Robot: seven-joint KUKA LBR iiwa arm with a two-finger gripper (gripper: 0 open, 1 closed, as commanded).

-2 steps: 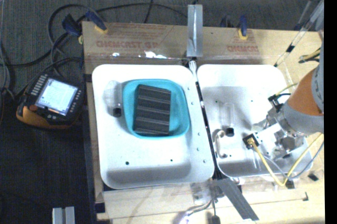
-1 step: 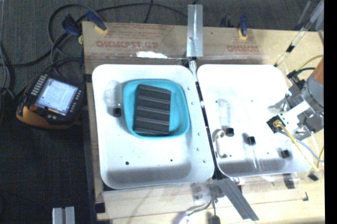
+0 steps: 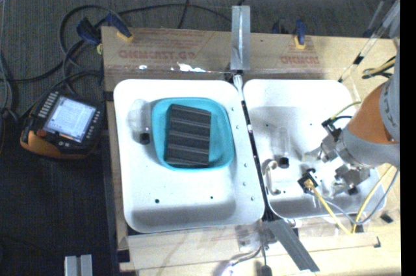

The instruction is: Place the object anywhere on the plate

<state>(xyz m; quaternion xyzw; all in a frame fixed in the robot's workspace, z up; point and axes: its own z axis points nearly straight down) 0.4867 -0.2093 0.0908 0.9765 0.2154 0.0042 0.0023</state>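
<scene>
Taking stock before you close out the placing step:

- Ribbed dark block (image 3: 189,134): the task's thing. It lies flat on the teal plate (image 3: 223,138), roughly centred, with no edge seen overhanging the rim.
- Teal plate: sits in the left bin (image 3: 182,210), toward its far half.
- Translucent pale lump (image 3: 138,113) with a small black piece (image 3: 144,136): just beside the plate's left rim, off the plate.
- Gripper (image 3: 325,172): low over the right bin (image 3: 286,99), well apart from the plate. You cannot tell from here whether it is spread or closed.

Handling advice: judge the block as set down. Confirm that it sits inside the rim. Then raise the arm (image 3: 374,132) straight up before any sideways travel, so nothing catches the divider (image 3: 246,125) between the bins or nudges the plate.
</scene>
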